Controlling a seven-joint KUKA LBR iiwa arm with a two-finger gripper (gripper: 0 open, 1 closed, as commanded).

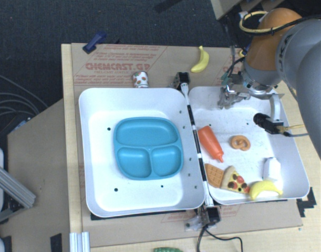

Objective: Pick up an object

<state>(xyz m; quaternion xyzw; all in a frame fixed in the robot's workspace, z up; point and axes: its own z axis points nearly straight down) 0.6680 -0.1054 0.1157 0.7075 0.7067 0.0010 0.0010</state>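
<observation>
Camera view: claw (229, 94) low over far-left corner of right bin (291, 156); whether its prongs are apart or together, cannot tell. Nothing seen held. Inside right bin: orange bottle (210, 144) along left wall, pretzel (239, 143) mid-floor, waffle (214, 175) and pizza slice (235, 181) at near-left, banana (264, 189) at near edge, white block (271, 167) just beyond banana. Left bin (97, 135) holds blue divided tray (147, 147). Second banana (200, 61) on counter (113, 62) beyond right bin.

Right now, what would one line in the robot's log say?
arm: over right bin's far corner | gripper: above bin floor, nothing seen held | right bin: orange bottle, pretzel, pizza slice, banana | left bin: blue tray
</observation>
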